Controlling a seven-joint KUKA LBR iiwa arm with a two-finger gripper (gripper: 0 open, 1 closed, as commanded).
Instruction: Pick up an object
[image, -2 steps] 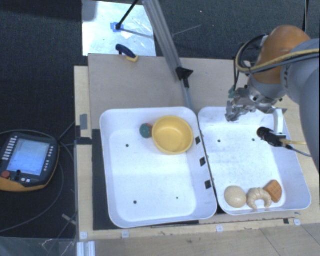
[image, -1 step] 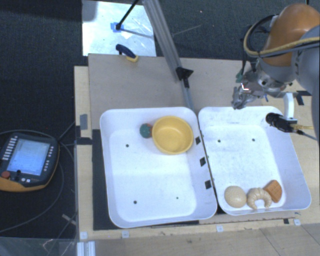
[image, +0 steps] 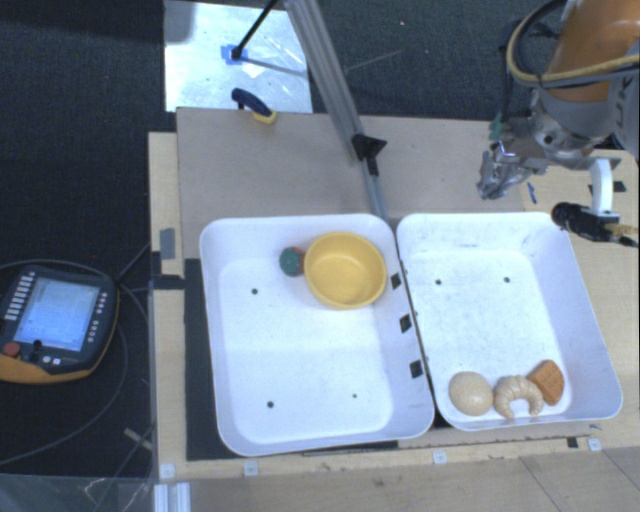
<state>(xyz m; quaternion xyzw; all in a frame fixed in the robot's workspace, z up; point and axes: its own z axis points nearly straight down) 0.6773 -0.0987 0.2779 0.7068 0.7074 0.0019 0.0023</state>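
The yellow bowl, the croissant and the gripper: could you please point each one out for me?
yellow bowl (image: 345, 269): camera view, on its inner floor.
croissant (image: 518, 394): camera view, on the middle of its curved body.
gripper (image: 497, 180): camera view, at its fingertips.

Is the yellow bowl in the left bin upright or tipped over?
Upright. The yellow bowl shows its round open rim and hollow inside facing up, sitting at the left bin's far edge beside a small green object.

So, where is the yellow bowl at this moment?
The yellow bowl sits in the left bin, near its top right corner, with a small green ball touching its left side.
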